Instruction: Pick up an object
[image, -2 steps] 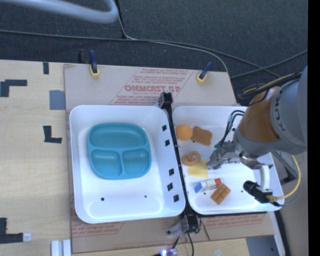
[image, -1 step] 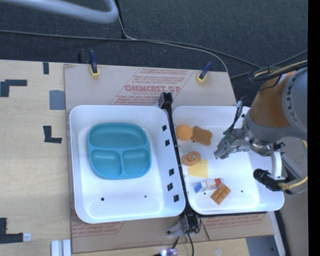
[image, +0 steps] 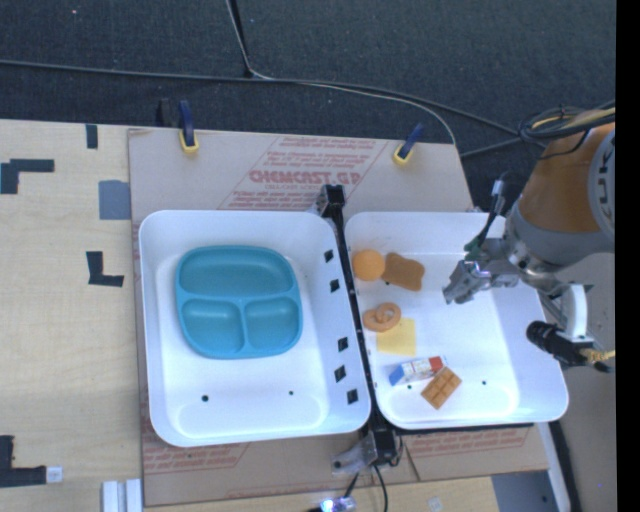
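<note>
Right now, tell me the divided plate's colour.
Teal-blue; the plate in the left bin shows clearly in the camera view.

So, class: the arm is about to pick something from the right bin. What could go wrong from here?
1. The orange ball touches the brown slice, so closing on one may knock the other away.
2. The yellow square lies flat with the donut overlapping its edge; fingers may slide off it.
3. The gripper hangs right of all the pieces, so it likely needs a sideways move before descending.
</note>
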